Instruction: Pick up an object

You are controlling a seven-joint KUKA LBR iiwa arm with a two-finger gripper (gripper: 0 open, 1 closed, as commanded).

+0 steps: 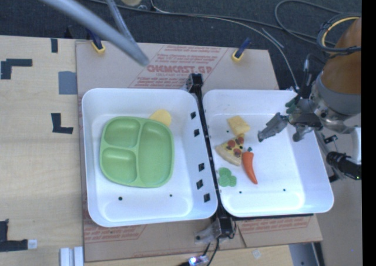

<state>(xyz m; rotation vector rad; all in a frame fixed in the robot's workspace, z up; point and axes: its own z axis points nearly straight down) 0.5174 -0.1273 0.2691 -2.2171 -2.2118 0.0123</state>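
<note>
The gripper (284,129) hangs over the right bin (305,197) with its two fingers spread apart and nothing between them. No one object is fixed by the task; the nearest candidates lie just off the left fingertip: a yellow block (238,124), a pizza slice (230,152) and a carrot (249,166), with a green broccoli piece (227,177) farther beyond them. The cluster is the main risk: the pieces sit touching or nearly so, and jaws coming down on one could land a finger on its neighbour and shove both aside. The flat pizza slice would likely slip under the tips. The carrot, lying lengthwise, could roll out if caught across its taper. The left bin (94,141) holds a green divided plate (137,151), well apart from the jaws.
</note>
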